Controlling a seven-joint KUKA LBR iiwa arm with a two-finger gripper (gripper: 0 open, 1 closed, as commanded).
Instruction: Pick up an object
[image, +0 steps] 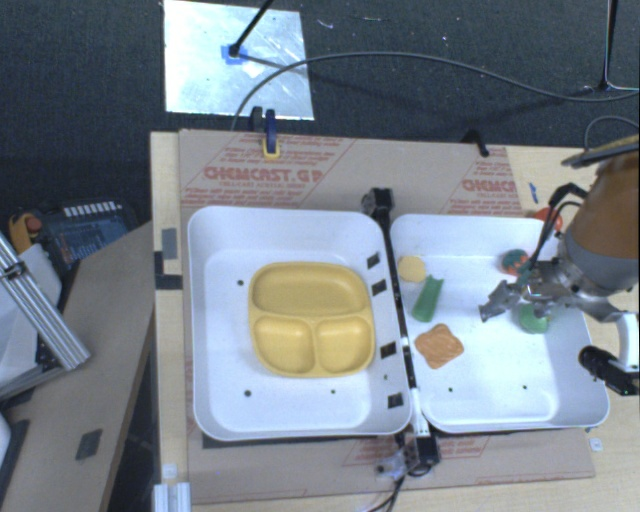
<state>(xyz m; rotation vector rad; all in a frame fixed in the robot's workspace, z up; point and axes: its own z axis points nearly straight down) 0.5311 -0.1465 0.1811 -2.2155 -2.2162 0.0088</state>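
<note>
Overhead, the arm (610, 225) leans in from the right over the right bin (500, 400), wrist bent downward. Its gripper (515, 300) hangs low beside a green object (533, 318); whether its fingers are spread or closed I cannot tell. A yellow tray (305, 318) sits in the left bin (215, 330).

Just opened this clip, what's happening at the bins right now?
The arm reaches in over the right bin, its tool low near a green item by the right side. Nothing is visibly gripped. A green stick, a round yellow piece and an orange waffle-like piece lie loose nearby. The left bin holds a yellow divided tray.
</note>
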